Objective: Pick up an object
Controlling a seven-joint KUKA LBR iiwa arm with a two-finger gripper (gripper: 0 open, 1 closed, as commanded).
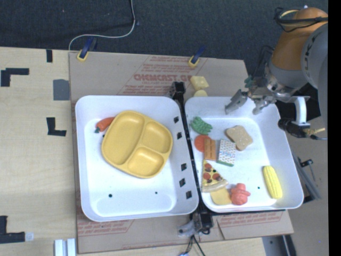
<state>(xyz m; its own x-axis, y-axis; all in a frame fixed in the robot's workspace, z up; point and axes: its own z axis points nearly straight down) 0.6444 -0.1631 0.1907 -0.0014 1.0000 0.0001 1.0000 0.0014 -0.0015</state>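
Two bins side by side; arm in from right. Gripper (246,104) over right bin (277,137) far rim, fingers spread wide, nothing between them. Open floor below it, nearest item bread (239,137). Corn (272,181) alone nr right wall. Crowded along divider: green piece (201,125), wafer (210,148), pizza (212,176). Left bin (90,164): yellow tray (137,143), carrot (104,124) at its edge.

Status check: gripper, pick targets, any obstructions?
Gripper open, holding nothing, above right bin's far edge. Nearest target: bread slice, untouched. Corn cob lies alone by the right wall. Nothing in the way.
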